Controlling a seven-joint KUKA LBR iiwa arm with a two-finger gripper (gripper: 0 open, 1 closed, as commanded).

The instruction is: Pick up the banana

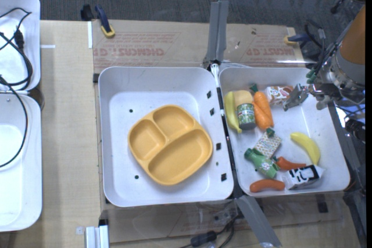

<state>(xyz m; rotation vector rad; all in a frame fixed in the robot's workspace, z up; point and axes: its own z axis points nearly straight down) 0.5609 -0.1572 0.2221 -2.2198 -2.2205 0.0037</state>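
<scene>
A yellow banana (232, 111) lies along the left wall of the right bin (340, 151), touching a green-labelled jar (246, 116). A second, smaller yellow banana-like piece (307, 146) lies near the right side of the same bin. My gripper (308, 100) hangs over the bin's upper right part, above and slightly right of that smaller piece and far right of the long banana. Its fingers (294, 97) stand apart, open, with nothing between them.
An orange carrot (263, 110), a snack packet (279, 93), a checkered box (267, 143), a green bottle (261, 162), red-orange pieces (268, 185) and a black-and-white box (304, 176) crowd the right bin. A yellow divided plate (170, 144) lies in the left bin (110, 125).
</scene>
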